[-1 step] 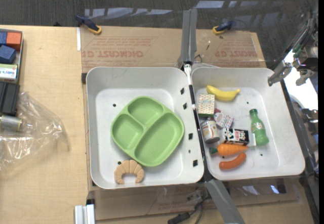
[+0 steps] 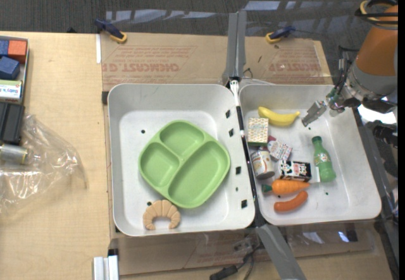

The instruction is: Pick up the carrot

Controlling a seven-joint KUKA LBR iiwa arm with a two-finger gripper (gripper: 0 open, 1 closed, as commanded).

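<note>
Beside carrot [image 2: 290, 187] — sausage [image 2: 290, 203] below, carton [image 2: 295, 170] above, touching.

The carrot [image 2: 289, 187] is orange with a small green top at its left end — a short, plump toy lying flat on its side in the right bin [image 2: 354, 206]. It rests toward the bin's near edge, left of the middle, its length running roughly along that edge and tipped slightly — the blunt right end sits a little farther from it.
</note>
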